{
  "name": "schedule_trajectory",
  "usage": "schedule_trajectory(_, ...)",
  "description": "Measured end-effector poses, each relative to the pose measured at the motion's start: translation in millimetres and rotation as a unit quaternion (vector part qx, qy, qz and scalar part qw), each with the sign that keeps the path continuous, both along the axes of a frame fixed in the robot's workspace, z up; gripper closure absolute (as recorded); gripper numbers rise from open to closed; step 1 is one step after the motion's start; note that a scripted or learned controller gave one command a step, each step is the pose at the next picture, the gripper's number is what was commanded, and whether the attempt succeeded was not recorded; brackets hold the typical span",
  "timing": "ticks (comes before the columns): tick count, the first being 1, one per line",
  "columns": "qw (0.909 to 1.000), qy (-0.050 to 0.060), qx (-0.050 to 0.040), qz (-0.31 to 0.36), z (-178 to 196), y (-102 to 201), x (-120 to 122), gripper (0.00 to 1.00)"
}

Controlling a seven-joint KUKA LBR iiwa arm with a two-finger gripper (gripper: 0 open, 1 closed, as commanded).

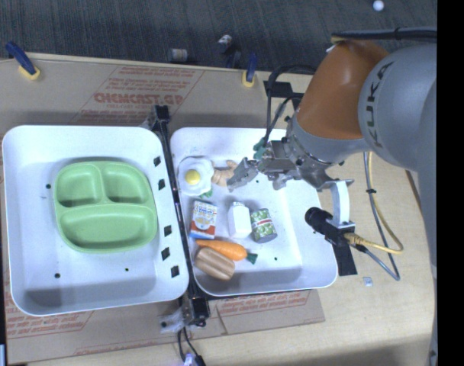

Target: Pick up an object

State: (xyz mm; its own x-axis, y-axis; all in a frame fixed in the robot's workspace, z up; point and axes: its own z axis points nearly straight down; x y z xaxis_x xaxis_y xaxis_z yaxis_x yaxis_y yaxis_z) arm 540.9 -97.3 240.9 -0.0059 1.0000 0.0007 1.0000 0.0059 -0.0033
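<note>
Gripper (243, 172) hovering over the right bin (312, 261); finger state unclear.
One green plate (106, 206) sitting left; one fried egg (193, 177), carrot (226, 249), can (262, 226) lying right.

**Over the right bin, toy food below**

My end effector (246, 171) hangs above the right bin (316, 269), near its upper middle, just beside a fried egg (194, 175). Nothing visible between my fingers. Below lie a small carton (204, 218), a white block (240, 220), a green-labelled can (263, 225), a carrot (225, 248) and a bread roll (215, 264). The left bin (22, 280) holds a green divided plate (105, 206). Both sit on the cardboard-covered surface (125, 90).
</note>
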Motion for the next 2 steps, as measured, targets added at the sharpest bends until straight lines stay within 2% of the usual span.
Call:
schedule_trajectory(1,1.0000,0.000,-0.0005,0.001,-20.4,40.2,-64.7,0.00)
schedule_trajectory(2,1.0000,-0.001,-0.0011,0.000,-49.7,-29.6,-36.4,0.00)
